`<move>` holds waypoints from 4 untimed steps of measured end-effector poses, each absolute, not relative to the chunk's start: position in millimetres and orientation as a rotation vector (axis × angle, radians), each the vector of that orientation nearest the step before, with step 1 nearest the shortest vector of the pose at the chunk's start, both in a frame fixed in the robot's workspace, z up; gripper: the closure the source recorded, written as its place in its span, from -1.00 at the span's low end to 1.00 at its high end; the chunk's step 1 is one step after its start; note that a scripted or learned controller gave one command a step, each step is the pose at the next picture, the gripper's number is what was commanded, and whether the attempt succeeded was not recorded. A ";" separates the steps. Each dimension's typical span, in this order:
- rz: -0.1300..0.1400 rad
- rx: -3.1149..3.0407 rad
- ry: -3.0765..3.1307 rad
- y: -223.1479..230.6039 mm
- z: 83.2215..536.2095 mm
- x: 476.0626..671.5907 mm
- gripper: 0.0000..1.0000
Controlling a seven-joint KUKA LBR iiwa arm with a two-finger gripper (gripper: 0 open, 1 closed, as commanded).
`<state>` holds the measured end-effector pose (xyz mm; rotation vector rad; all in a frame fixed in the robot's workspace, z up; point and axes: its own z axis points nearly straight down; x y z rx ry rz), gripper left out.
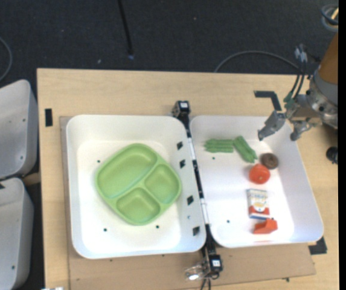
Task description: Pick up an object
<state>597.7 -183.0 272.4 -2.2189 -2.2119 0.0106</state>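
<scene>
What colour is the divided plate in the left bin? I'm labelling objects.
Light green; the divided plate shows clearly in the camera view.

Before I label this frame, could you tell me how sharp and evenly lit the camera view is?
Camera view: soft overall, small items like the packet lack readable detail; lighting even, faint shadows under the green tray; both white bins bright without hard glare; the gripper is slightly blurred at the right bin's top edge.

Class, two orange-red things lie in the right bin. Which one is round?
The round orange-red ball, just below the small brown disc. The other, an angular orange-red block, lies near the bin's lower edge under the white packet.
</scene>
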 end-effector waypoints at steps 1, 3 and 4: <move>-0.001 -2.223 -2.221 -182.5 279.3 599.7 -1.00; 0.005 -2.225 -2.216 -183.2 153.0 600.1 -1.00; 0.005 -2.228 -2.213 -184.1 100.1 599.2 -1.00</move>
